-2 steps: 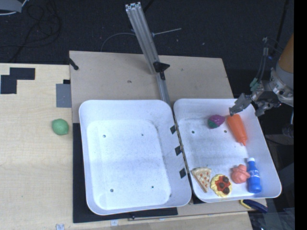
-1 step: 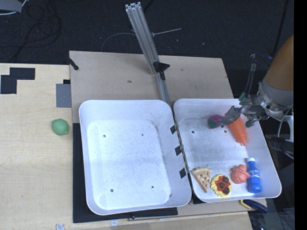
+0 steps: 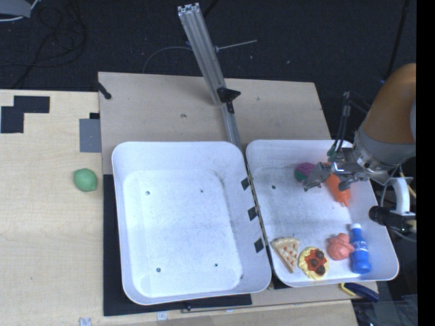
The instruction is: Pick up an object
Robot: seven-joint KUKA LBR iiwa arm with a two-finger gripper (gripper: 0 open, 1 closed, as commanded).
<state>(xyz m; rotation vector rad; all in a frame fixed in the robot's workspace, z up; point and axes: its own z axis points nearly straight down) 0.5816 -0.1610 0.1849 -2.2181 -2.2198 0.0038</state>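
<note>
My gripper (image 3: 329, 179) is low over the back of the right bin (image 3: 292, 209), its fingers spread open. An orange carrot-like toy (image 3: 340, 190) lies just below and between them, not lifted. A purple and green toy (image 3: 303, 172) sits right by the left finger. Nearer the bin's front lie a pizza slice (image 3: 287, 251), a round pizza toy (image 3: 313, 262), a pink lump (image 3: 338, 246) and a blue bottle (image 3: 359, 251). The arm's orange band (image 3: 399, 90) rises at the right.
The left bin (image 3: 180, 216) adjoins the right one, joined by black clips (image 3: 252, 212). A green ball (image 3: 85, 180) rests on the wooden bench at the left. A slanted metal rail (image 3: 209, 66) stands behind the bins.
</note>
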